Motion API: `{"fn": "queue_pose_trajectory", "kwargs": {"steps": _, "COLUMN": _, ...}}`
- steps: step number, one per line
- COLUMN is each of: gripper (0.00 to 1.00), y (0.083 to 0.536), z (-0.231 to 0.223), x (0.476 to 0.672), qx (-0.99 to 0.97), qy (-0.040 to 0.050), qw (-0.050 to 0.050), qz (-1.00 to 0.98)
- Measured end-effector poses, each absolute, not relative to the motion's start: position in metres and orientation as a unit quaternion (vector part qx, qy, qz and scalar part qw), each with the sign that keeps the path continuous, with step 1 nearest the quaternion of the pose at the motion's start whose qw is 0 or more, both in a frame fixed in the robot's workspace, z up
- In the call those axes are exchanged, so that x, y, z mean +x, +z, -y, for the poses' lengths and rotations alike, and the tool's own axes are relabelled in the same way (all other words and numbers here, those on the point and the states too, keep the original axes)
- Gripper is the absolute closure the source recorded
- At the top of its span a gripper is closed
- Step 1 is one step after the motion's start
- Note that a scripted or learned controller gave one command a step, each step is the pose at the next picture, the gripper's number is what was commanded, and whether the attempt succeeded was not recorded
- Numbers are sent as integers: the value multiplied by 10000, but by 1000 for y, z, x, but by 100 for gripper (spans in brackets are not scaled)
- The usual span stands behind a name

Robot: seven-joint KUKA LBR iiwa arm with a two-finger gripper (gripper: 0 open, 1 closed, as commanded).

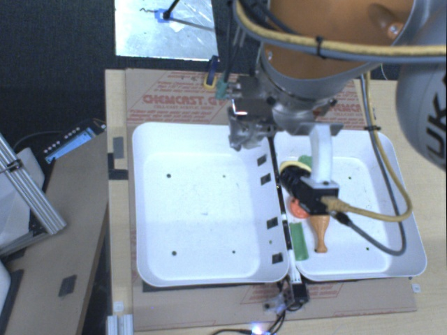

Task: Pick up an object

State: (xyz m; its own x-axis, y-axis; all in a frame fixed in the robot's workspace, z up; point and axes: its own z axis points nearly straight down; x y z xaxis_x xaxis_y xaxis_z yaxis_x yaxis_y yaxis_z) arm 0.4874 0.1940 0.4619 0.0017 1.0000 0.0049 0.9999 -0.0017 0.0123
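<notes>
Several items (pixel 299 241) hug the inner edge of the right bin (pixel 380 187); pincer (pixel 243 132) state indiscernible.

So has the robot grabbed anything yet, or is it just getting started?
Nothing looks picked up yet: the green strip, the tan wooden piece and an orange item all lie in the right bin. In hand: the gripper hangs over the far end of the divider between the bins, with nothing visibly held. Left: reaching an object, closing on it and lifting it.
</notes>
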Motion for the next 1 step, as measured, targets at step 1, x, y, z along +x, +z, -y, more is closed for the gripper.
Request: {"fn": "queue_pose_trajectory", "kwargs": {"steps": 1, "gripper": 100, "y": 361, "z": -236, "x": 490, "qx": 7048, "qy": -39, "qw": -19, "qz": -7094}}
